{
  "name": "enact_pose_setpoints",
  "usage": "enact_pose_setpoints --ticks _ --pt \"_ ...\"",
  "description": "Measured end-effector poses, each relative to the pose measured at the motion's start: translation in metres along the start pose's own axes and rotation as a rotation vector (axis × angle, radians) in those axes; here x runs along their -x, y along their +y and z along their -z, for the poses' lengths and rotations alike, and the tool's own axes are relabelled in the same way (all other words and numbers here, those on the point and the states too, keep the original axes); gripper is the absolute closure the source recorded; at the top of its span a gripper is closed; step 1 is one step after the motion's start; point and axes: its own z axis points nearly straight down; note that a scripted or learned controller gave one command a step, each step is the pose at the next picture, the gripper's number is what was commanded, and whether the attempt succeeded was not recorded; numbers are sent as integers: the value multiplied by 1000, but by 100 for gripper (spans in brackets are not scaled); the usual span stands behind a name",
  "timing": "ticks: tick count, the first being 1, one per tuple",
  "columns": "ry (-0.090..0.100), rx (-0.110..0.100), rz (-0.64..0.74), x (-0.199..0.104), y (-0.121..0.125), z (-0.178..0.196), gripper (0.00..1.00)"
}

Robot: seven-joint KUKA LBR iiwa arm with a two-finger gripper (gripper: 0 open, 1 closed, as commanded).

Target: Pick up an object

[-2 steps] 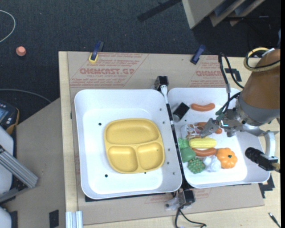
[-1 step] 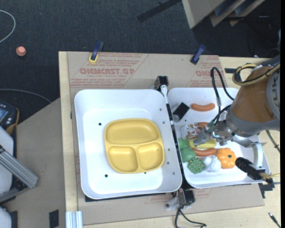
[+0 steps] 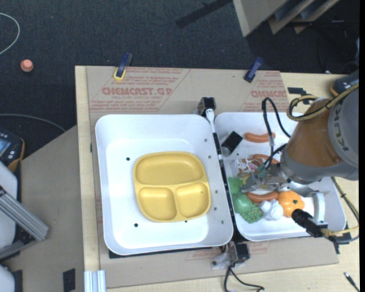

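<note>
white bins (image 3: 108,188), two; one yellow tray (image 3: 171,186)

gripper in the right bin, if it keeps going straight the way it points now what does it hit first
Probably the green leafy toy vegetable. The two-finger gripper points toward the view's lower left, low in the right white bin, with that toy just ahead. Depth is unclear from above.

Floor: dark carpet (image 3: 68,34) is lying around my bench, with a thin pale cable (image 3: 10,34) curling at the far left.
Bench: a pale wooden board (image 3: 171,85) is carrying red printed lettering.
Clamps: a yellow clamp (image 3: 121,68) and a blue clamp (image 3: 253,69) are gripping its far edge.
Stray thing: a small orange ball (image 3: 26,65) is resting on the carpet.
Furniture: a beige box corner (image 3: 268,14) is jutting in at top right.
</note>
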Motion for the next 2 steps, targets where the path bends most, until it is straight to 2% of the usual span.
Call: enact_pose_setpoints --ticks 1,2 --pt "-2 6 0 0 1 13 100" --pt "-4 9 2 -3 -8 62 100"
